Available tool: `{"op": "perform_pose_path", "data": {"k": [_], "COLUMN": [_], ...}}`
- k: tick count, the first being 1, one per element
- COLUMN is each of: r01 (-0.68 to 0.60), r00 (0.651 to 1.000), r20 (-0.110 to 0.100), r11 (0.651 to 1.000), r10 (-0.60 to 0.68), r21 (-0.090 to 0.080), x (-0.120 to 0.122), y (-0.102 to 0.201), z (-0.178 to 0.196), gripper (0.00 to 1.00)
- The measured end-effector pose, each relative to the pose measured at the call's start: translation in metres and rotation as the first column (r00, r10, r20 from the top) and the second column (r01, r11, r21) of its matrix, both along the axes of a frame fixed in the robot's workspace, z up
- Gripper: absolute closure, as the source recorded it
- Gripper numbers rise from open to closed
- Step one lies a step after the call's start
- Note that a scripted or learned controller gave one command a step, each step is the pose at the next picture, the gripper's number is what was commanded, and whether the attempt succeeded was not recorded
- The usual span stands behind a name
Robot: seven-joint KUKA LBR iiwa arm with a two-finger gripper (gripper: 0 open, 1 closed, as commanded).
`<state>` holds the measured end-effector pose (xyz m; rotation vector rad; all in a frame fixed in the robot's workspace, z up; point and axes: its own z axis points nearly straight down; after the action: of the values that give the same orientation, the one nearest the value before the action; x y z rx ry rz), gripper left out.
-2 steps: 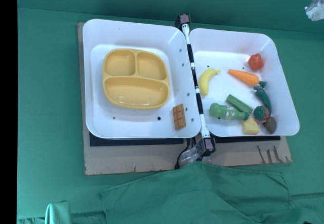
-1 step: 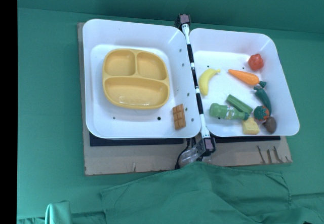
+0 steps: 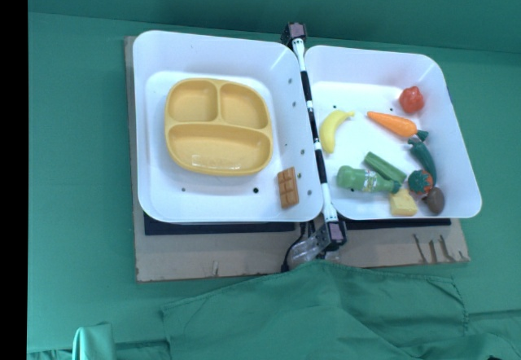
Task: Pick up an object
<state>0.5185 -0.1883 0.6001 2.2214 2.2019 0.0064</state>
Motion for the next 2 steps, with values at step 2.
{"op": "perform_pose_path", "data": {"k": [2], "r01": [0.008], "r00": [1.000], "r20": [0.012], "r11": [1.000], "r10": [-0.008], "r21": [-0.006], "x": [-0.001], "y": [-0.002], "z": [0.027], "gripper": [1.00]}}
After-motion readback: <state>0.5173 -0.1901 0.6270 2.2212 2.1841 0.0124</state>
